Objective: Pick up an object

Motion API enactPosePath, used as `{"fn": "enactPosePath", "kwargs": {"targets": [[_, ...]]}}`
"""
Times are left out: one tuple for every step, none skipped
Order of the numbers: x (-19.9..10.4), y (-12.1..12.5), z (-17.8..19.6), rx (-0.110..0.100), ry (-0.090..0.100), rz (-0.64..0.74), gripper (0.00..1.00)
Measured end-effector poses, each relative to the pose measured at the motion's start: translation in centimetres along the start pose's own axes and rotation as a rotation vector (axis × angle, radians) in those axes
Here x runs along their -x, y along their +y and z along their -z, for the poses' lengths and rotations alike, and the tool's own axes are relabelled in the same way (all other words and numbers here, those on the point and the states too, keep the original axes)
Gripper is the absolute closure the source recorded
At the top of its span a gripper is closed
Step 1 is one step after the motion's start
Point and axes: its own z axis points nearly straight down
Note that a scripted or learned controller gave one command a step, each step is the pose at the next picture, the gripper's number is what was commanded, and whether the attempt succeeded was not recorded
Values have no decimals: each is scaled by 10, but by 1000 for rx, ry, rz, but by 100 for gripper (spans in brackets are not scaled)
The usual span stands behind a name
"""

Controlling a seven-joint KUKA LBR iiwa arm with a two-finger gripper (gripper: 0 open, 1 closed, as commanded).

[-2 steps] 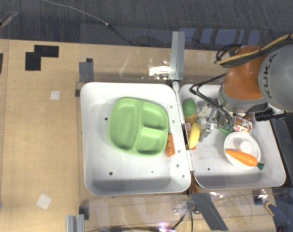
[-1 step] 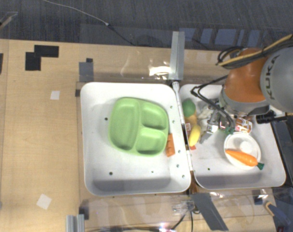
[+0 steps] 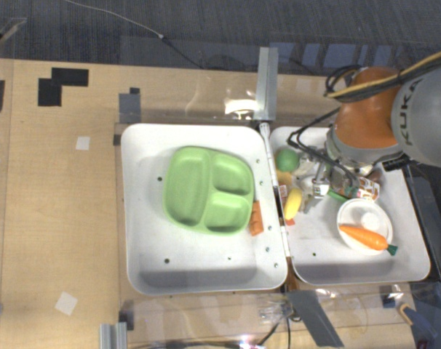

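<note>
Claw (image 3: 315,192) low in right bin (image 3: 410,267), beside yellow banana (image 3: 292,203); grip state impossible to tell; carrot (image 3: 364,237) across white bowl (image 3: 355,213); green divided plate (image 3: 208,188) in left bin (image 3: 144,260).

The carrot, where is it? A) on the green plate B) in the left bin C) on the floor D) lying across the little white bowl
D: the carrot lies across the rim of the small white bowl in the right bin, away from the green plate.
</note>
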Motion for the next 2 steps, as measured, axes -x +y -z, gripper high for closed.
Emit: {"fn": "enactPosePath", "kwargs": {"targets": [[28,-6,19,2,3,201,0],[38,-42,35,3,3,446,0]]}}
